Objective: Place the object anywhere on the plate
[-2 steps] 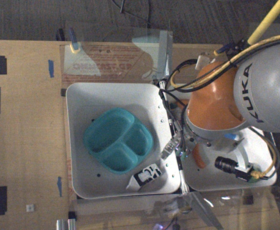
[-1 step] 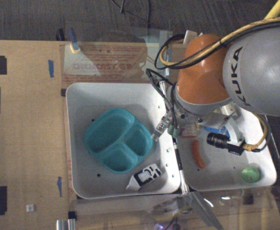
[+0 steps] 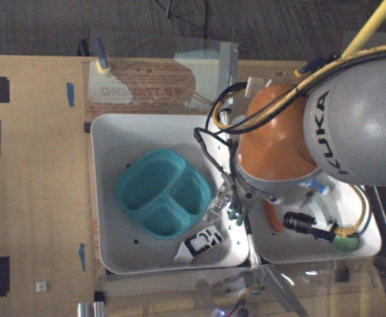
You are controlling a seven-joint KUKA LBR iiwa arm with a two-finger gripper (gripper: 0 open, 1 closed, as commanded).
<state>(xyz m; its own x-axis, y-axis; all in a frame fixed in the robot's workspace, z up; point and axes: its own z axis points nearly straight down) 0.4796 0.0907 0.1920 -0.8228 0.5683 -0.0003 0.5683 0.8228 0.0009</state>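
My tool (image 3: 229, 203) hangs low at the left bin's (image 3: 107, 177) right wall, under my orange band; can't tell its state from up here. Just left of it sits the teal plate (image 3: 163, 193), matte plastic with three compartments. Right below the tool, a black-and-white object (image 3: 202, 242) lies on the glossy white bin floor. Underneath is a pale wood table (image 3: 34, 177) with blue tape bits, dark carpet beyond.
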